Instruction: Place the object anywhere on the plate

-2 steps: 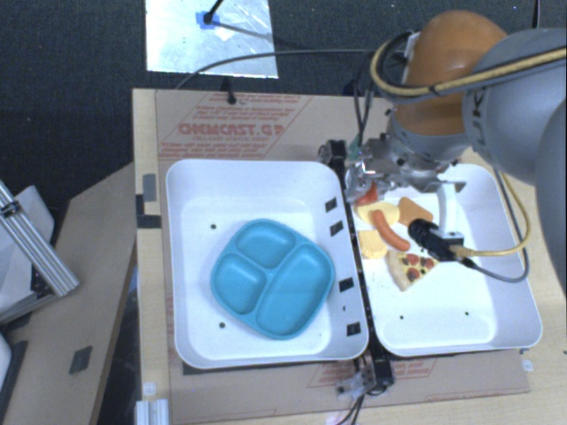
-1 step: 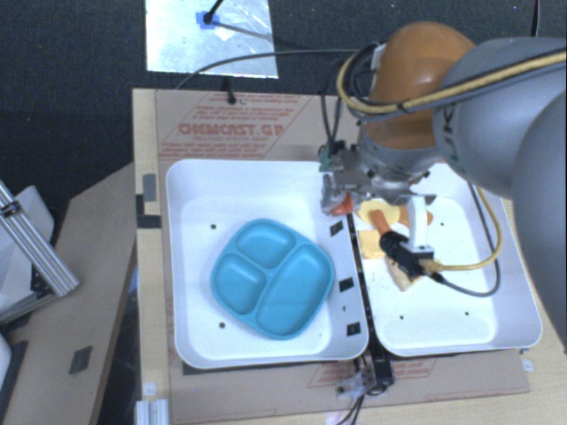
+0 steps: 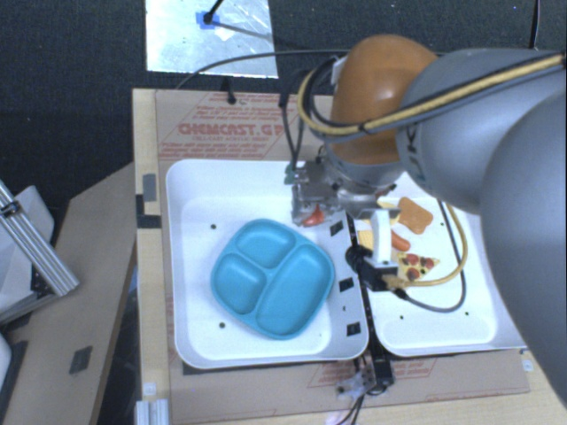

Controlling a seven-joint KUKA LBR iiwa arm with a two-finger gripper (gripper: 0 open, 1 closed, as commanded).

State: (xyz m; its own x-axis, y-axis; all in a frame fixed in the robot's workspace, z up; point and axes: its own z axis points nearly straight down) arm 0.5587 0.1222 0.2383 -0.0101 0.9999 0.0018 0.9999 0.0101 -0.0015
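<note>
The hand [image 3: 310,209] hovers by the blue plate's [image 3: 273,277] far corner, a small red object [image 3: 312,219] beneath it; we cannot tell its grip. We judge that object light and stiff; best pinched across its middle.

"CHEMCAST" (probably) on brown board [image 3: 221,131]

Dark floor around a cardboard-covered table

We see the table [image 3: 221,122] topped with brown cardboard printed in red lettering toward twelve o'clock, and dark carpet-like floor [image 3: 62,78] surrounding it from nine through twelve. A shiny silver sheet [image 3: 208,25] lies on the floor at about eleven o'clock, with a scrap of blue tape [image 3: 209,19] on it. At nine o'clock we see a slanted aluminium rail [image 3: 35,246] beside a tan cardboard panel [image 3: 93,282]. Light is even and soft.
</note>
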